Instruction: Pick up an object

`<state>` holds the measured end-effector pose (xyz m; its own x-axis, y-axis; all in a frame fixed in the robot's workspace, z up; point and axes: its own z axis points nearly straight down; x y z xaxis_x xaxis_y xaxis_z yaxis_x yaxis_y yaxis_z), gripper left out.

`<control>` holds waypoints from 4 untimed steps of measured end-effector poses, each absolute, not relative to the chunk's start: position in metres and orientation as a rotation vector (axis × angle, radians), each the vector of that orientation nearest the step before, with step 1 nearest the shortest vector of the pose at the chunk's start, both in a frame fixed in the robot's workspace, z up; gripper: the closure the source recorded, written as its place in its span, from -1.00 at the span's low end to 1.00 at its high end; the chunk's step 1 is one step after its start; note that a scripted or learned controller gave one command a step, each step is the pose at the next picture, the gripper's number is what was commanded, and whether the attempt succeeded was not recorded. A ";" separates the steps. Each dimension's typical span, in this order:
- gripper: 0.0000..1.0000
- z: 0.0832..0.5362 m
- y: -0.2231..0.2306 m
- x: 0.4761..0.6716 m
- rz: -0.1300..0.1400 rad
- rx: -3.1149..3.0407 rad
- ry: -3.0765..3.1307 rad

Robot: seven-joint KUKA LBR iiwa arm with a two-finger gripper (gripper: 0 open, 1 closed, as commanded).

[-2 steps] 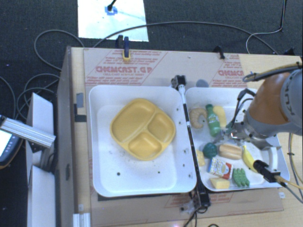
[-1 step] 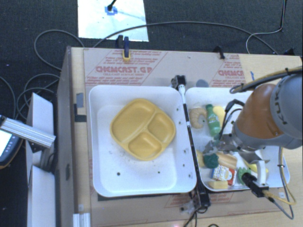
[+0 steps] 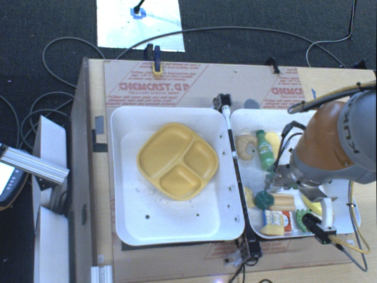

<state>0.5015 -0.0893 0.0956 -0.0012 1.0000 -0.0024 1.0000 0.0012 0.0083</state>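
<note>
My gripper hangs low over the middle of the right bin, with the grey and orange arm covering that bin's right part. Just below and left of it lies a teal object against a beige block. A green bottle and a yellow item lie just above the gripper. A pale ring-shaped piece sits at the bin's left wall. I see nothing held in the gripper.
A yellow divided plate lies in the left bin. At the right bin's front edge sit a yellow and red packet, a green piece and a yellow banana-like piece. A ridge divides the bins.
</note>
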 end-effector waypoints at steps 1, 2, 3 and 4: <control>1.00 0.132 -0.105 0.522 0.002 2.218 2.221; 1.00 0.094 -0.108 0.527 0.000 2.221 2.222; 1.00 0.103 -0.112 0.523 0.001 2.220 2.222; 1.00 0.084 -0.132 0.563 0.001 2.216 2.225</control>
<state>0.5632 -0.1324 0.0844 -0.0038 1.0000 -0.0007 1.0000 0.0038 0.0014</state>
